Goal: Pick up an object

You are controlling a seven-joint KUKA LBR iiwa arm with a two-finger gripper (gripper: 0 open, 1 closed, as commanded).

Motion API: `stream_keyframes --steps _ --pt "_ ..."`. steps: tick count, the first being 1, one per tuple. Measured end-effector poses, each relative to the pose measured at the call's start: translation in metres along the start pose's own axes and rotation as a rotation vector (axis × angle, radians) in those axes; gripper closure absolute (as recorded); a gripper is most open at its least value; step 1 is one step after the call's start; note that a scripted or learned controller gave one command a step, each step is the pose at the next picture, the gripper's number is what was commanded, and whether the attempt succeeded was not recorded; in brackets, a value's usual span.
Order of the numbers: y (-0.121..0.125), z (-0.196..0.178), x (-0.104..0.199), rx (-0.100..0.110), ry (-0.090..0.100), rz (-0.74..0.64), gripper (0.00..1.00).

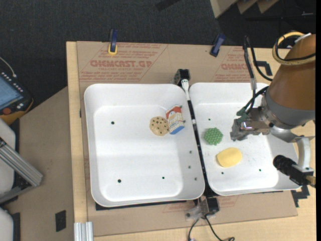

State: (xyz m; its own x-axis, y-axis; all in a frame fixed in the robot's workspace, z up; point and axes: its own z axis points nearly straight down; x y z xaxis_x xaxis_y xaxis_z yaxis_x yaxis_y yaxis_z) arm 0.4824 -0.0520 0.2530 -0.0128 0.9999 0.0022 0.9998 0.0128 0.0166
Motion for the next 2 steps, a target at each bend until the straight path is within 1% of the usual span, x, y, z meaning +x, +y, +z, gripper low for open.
stream_keyframes --steps 1,2 --pt "-0.002 -0.006 0.023 0.013 -0.002 0.009 1.00" --pt "0.001 -0.112 0.069 0.003 0.000 0.006 1.00"
